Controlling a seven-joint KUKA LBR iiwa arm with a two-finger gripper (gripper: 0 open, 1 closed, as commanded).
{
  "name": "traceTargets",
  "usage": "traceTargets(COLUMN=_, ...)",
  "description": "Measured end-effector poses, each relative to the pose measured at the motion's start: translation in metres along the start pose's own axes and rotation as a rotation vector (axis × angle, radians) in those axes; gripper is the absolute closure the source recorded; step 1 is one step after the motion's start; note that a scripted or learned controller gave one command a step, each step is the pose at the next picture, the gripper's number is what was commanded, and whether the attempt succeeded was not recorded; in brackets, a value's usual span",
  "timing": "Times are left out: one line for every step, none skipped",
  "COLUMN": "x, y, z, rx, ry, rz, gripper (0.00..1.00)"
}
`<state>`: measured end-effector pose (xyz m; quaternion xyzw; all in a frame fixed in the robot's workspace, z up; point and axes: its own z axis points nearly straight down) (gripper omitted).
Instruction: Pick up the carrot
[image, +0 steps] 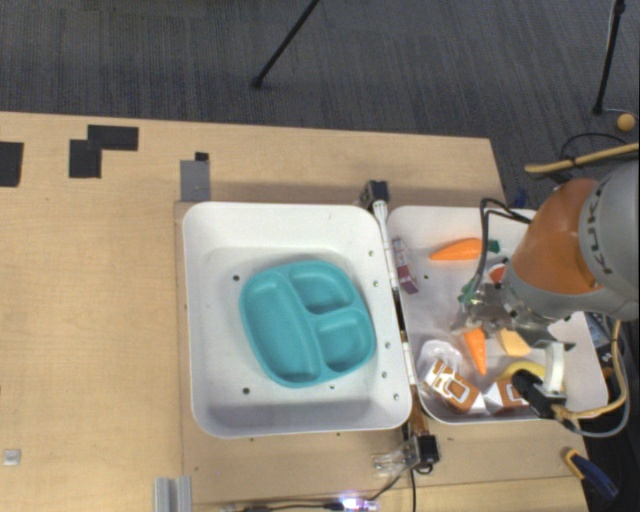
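Two orange carrots lie in the right-hand shallow white plastic bin (432, 395): the larger tapered orange carrot (455, 250) at its far side, a smaller orange carrot piece (475, 350) directly under my two-finger gripper (480, 318). I judge the grasp approach underway; next, descend and close. I cannot tell the finger spread.

- No text, brand, number or sign can be read anywhere.
- The small packets (450, 383) at 6 o'clock in the right bin (420, 250) carry orange and white print, but it is too small and blurred to read.
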<state>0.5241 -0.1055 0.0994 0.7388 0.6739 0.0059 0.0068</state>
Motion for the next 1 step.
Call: traceTargets(x=0.0664, y=-0.0259, z=-0.0864, rx=0.018, ry=0.002, rz=0.149, gripper=1.00)
